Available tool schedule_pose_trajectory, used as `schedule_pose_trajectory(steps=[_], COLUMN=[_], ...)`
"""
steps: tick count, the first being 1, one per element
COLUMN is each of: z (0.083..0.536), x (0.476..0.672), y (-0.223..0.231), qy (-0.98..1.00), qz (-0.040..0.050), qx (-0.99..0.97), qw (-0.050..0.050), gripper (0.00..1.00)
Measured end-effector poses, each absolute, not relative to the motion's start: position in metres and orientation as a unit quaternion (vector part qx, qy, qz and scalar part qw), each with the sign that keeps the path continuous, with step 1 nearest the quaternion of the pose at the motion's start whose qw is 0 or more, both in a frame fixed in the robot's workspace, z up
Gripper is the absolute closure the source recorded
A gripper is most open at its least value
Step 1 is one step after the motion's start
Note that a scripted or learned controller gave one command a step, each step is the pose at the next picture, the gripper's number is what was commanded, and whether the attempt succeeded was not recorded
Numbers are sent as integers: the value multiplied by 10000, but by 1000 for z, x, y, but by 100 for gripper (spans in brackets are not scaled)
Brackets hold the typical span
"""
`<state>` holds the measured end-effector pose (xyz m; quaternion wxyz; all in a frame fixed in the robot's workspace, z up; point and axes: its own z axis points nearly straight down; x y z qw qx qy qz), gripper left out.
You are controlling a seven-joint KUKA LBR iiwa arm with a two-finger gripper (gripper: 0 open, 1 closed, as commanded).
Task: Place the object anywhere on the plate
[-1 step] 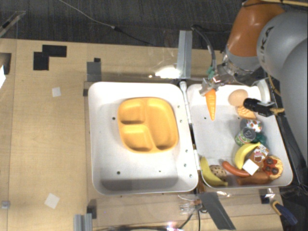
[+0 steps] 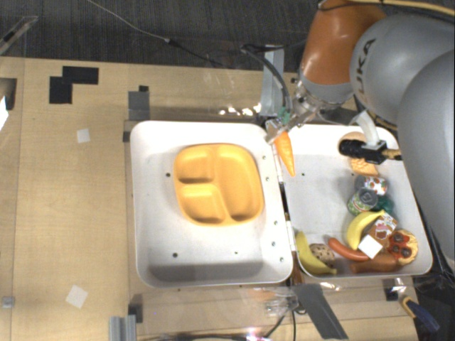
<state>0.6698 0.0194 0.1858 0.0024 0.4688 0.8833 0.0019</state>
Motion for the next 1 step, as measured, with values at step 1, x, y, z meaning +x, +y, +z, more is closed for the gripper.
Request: schedule_pose_trajectory(steps=[1], z=[186], x=[670], y=[19], qy=[8832], qz=[18], qx=[4689], qw=[28], gripper=[0])
